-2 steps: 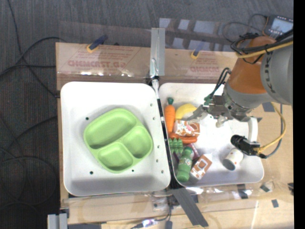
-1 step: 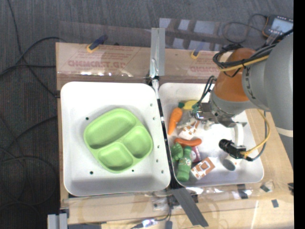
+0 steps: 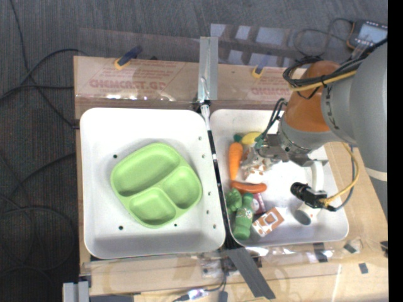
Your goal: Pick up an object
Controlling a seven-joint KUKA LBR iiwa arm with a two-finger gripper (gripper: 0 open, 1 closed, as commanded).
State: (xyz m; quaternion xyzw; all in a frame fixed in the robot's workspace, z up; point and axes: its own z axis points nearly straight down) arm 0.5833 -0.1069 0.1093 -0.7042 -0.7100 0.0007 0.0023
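The right bin holds a cluster of toy food along its left side. An orange carrot lies upright beside a yellow piece. Below them are a red-orange sausage, green pieces, a small dark red item and a small orange-and-white box. My gripper reaches in from the right and hangs low over a pale speckled item, just right of the carrot. The wrist hides the tips.
The left bin bears a light green divided plate. A metal divider rail runs between the bins. The right half of the right bin's floor is bare white. Cardboard lines the back edge.
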